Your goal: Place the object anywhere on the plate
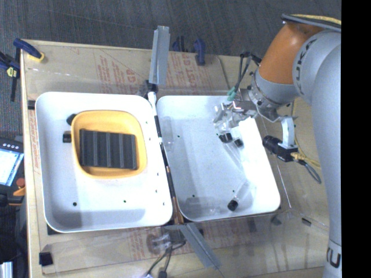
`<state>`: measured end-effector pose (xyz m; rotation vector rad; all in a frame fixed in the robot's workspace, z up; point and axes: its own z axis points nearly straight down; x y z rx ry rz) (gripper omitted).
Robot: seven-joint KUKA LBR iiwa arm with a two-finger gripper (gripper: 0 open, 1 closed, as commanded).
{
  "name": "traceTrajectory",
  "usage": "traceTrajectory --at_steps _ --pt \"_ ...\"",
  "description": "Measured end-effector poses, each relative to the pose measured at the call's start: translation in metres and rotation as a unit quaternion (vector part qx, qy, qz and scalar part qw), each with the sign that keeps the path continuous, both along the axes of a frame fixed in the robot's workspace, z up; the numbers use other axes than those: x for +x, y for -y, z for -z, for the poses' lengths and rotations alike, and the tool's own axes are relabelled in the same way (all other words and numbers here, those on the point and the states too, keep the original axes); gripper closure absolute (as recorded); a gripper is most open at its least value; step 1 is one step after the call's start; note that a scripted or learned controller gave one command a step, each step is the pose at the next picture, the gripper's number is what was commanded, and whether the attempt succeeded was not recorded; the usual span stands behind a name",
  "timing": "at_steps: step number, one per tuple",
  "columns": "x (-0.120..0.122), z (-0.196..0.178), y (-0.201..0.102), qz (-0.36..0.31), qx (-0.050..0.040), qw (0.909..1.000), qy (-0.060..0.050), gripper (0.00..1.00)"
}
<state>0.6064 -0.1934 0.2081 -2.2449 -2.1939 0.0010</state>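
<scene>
The light plywood bench (87,74) carries two shallow white plastic bins side by side: the left bin (52,207) and the right bin (197,172).

Arm casing (313,68): I read part of "KUKA" in grey letters beside the orange band.
Bench board (104,68): I see faint red print, too blurred to read.

Yellow plate (110,120) lying flat in the left bin, toward its far edge; dark ribbed object (108,149) resting on it.
</scene>
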Motion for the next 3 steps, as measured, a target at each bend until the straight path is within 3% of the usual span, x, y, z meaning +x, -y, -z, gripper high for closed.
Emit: traceTrajectory --at_steps 1,2,3 --pt "0.039 -0.006 -0.088 -0.114 -0.0007 0.9935 0.002 1.0" --pt "0.012 0.017 -0.114 -0.23 0.0004 0.9731 -0.001 1.0" --pt "0.016 -0.05 -0.155 -0.301 -0.0007 0.9535 0.001 1.0"
